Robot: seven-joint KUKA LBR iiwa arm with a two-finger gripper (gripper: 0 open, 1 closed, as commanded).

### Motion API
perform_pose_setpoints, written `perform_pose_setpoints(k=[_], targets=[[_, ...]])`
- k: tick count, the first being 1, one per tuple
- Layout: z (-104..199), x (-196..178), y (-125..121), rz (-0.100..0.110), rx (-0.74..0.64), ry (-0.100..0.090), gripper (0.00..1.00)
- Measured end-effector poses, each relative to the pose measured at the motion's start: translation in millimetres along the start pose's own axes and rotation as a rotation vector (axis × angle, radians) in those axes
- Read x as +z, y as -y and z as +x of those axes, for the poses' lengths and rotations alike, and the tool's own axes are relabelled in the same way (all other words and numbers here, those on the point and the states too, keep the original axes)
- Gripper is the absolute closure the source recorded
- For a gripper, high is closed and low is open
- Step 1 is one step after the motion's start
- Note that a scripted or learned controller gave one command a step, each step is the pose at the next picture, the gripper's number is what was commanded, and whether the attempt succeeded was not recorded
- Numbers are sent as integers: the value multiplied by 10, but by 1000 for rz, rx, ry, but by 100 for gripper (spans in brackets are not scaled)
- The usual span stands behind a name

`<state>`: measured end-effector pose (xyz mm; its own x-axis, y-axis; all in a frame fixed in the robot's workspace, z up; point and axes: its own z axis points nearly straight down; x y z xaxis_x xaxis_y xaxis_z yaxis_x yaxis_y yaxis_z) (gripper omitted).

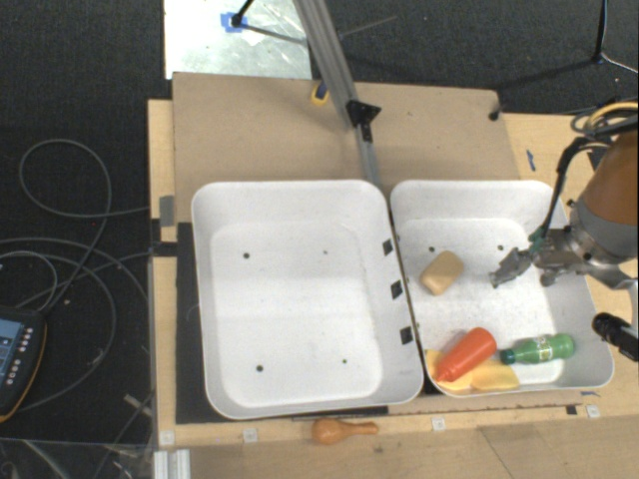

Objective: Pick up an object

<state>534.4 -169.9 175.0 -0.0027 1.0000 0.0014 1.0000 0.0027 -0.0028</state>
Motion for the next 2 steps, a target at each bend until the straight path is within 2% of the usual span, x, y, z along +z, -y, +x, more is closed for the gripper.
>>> perform_pose_setpoints(k=[1, 2], targets=[[-34, 615, 44, 2, 3, 0, 0], [-32, 856, 42, -1, 2, 1, 0]])
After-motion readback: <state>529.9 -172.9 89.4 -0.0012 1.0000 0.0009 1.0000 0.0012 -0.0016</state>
